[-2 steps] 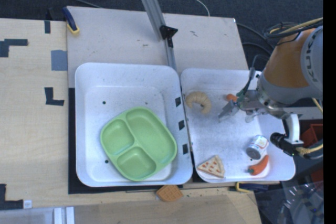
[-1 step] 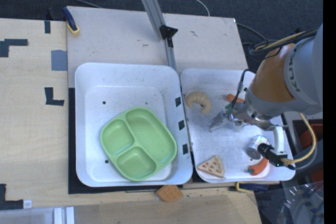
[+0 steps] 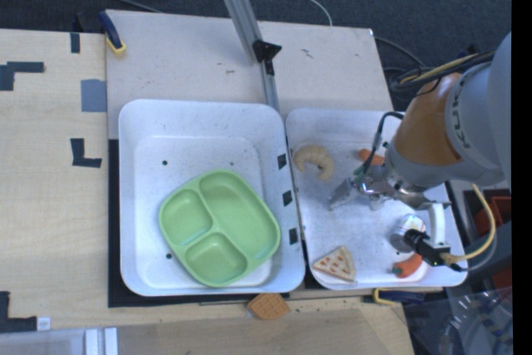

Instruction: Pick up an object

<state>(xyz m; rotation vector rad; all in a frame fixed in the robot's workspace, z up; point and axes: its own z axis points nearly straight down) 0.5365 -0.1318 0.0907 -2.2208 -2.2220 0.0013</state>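
Looks like a small toy croissant [image 3: 315,161], tan and curved, lying in the right bin [image 3: 376,122] near its top, just past the wall shared with the left bin [image 3: 199,114] that has the green tray [image 3: 219,227]. Probably light, stiff and a bit slippery, so best pinched across the fat middle of the curve, not at the thin tips. Gripper [image 3: 349,192] low in the right bin, just below and right of the croissant, fingers spread a little and holding nothing.
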